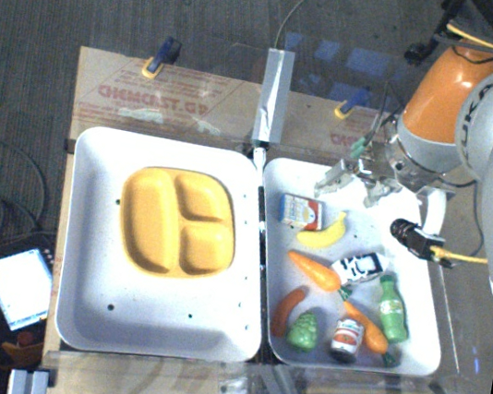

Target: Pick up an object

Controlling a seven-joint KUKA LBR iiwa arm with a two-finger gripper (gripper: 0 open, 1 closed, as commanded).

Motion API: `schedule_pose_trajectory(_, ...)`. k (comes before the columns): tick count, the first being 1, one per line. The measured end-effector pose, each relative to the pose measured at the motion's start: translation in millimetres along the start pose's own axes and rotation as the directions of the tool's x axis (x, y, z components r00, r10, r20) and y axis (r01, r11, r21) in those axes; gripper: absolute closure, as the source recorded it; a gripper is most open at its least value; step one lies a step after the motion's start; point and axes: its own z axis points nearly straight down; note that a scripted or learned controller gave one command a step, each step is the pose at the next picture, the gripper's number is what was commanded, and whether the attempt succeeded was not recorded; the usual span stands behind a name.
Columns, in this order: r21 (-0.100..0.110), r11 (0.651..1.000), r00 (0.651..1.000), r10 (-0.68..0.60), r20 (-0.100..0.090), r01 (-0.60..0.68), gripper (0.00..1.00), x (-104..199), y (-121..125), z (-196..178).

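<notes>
The hand hangs spread wide and holding nothing over the right bin. A banana lies just below it.

White bins; yellow tray, yellow banana, orange carrot, green bottle, red-white carton.

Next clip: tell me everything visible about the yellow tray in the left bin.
The yellow tray lies flat in the left bin, toward its upper middle. It looks like glossy moulded plastic with rounded corners, split into one long compartment on the left and two smaller ones on the right. It is turned slightly in the bin.
</notes>
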Motion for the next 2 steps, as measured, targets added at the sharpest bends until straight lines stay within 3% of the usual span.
schedule_pose_trajectory(1,-0.023,0.995,0.996,0.093,0.003,-0.092,0.0,-34,-21,83)
schedule_pose_trajectory(2,-0.036,0.999,0.999,-0.032,0.013,0.033,0.0,-22,-20,87)
